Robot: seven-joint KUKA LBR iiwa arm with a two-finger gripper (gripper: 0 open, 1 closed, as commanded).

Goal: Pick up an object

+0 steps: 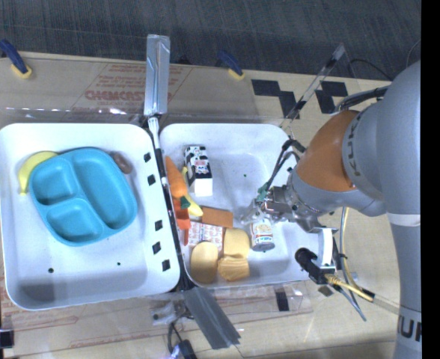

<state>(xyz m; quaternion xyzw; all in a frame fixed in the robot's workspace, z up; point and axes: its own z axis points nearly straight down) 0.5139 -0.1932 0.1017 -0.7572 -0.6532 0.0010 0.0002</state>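
Observation:
My gripper (pixel 261 219) hangs low in the right bin (pixel 239 144), right over a small jar with a red and white label (pixel 263 235). The jar lies just under the fingertips, and I cannot see if it sits between them. Left of it lie a yellow cheese-like block (pixel 236 240), a round bread roll (pixel 203 260), a brown slab (pixel 216 217), a carrot (pixel 176 183) and a black and white milk carton (pixel 198 165). The grey arm with its orange band (pixel 332 163) comes in from the right.
The left bin (pixel 25 275) holds a blue divided plate (pixel 85 194), with a yellow banana (pixel 30 167) at its left edge and a brown item (pixel 121 161) at its upper right. A metal divider (pixel 157 73) stands between the bins. Cables (pixel 340 279) trail by the wrist.

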